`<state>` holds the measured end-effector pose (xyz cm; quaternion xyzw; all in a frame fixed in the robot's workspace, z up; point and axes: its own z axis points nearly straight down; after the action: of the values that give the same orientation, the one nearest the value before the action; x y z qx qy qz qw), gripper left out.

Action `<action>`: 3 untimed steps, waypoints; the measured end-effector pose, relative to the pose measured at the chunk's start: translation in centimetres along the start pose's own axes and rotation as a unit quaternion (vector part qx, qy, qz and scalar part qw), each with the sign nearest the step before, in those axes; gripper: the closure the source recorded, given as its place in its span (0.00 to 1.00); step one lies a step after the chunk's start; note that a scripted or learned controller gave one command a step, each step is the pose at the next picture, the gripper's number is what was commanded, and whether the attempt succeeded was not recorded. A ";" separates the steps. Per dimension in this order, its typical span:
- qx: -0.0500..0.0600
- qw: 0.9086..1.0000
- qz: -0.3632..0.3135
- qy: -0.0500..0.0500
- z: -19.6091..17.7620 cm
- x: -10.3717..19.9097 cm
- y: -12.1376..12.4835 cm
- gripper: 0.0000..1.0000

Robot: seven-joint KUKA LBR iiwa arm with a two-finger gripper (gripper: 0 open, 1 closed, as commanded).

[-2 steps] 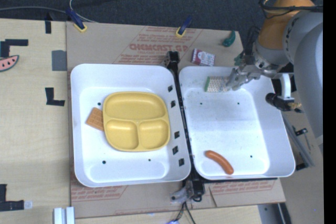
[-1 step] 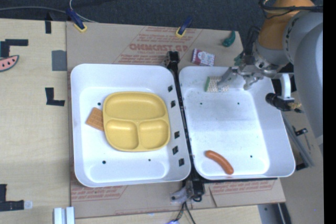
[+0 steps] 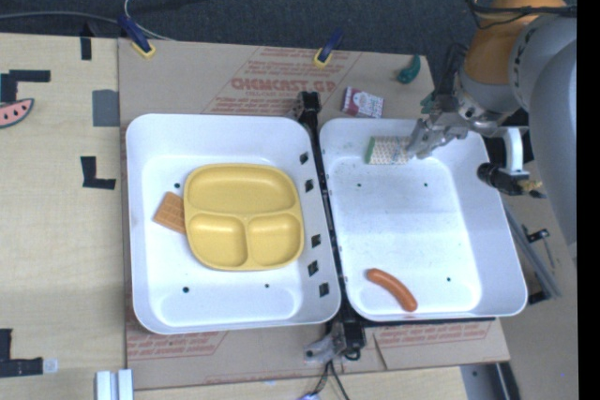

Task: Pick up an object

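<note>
My gripper [image 3: 419, 143] is low over the far edge of the right bin [image 3: 487, 229], its tips right beside a small green and white sponge-like block [image 3: 383, 150] lying at that bin's back. An orange sausage [image 3: 391, 288] lies near the front of the same bin. In the left bin [image 3: 150, 201] sits a yellow divided plate [image 3: 246, 214], with a tan cracker [image 3: 170, 213] tucked at its left edge.
A small red and white packet [image 3: 361, 101] and a teal clip [image 3: 409, 68] lie on the cardboard behind the bins. Yellow and blue clamps [image 3: 139, 37] hold the cardboard's back edge. A black divider [image 3: 316, 201] runs between the bins.
</note>
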<state>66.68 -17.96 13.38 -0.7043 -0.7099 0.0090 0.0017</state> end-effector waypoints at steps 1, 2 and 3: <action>0.000 1.000 0.000 0.000 0.0 0.0 0.0 0.00; -0.007 1.000 0.003 0.007 4.9 -4.1 -11.0 0.00; -0.011 1.000 0.004 0.003 3.8 -4.3 -10.9 1.00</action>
<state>55.79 -22.42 9.77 -0.7070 -0.7072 -0.0012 -0.0042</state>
